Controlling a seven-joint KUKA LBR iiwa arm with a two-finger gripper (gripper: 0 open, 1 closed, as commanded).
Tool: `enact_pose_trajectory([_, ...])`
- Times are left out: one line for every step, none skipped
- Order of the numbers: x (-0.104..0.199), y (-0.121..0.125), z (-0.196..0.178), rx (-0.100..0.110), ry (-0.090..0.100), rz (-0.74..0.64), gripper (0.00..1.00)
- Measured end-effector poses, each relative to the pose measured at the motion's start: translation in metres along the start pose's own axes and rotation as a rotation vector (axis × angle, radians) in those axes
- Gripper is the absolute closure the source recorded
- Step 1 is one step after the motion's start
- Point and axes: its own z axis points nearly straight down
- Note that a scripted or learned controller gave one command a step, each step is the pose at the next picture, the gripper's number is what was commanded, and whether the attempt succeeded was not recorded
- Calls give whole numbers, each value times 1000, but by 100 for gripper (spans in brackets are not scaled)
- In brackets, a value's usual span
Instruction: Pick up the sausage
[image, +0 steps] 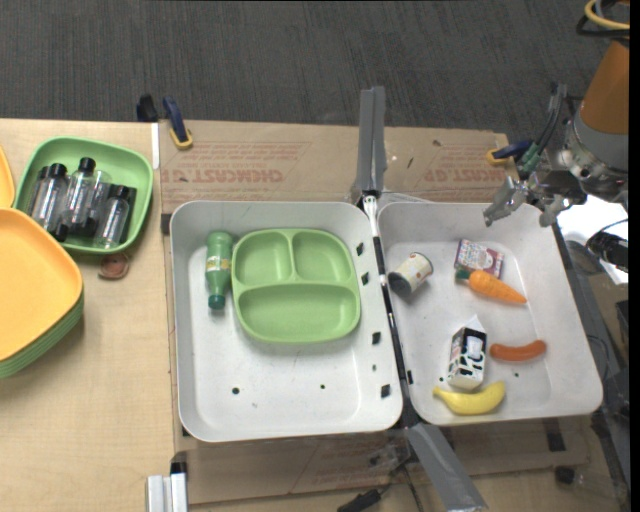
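The sausage (518, 350), a short orange-red link, lies in the right bin (575, 330) near its right wall, between the carrot (496, 287) above it and the banana (470, 399) below and to its left. My gripper (524, 209) hangs over the bin's far right corner, well above and behind the sausage. It is open, with nothing between its fingers.
The right bin also holds a small can (410, 272) on its side, a pink packet (479, 257) and a small carton (467, 358) just left of the sausage. In the left bin (290, 400) are a green divided plate (296, 284) and a green bottle (218, 268).
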Motion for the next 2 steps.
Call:
enact_pose_trajectory([-48,-53,53,1,0,230,0])
enact_pose_trajectory([-51,-117,161,4,13,237,0])
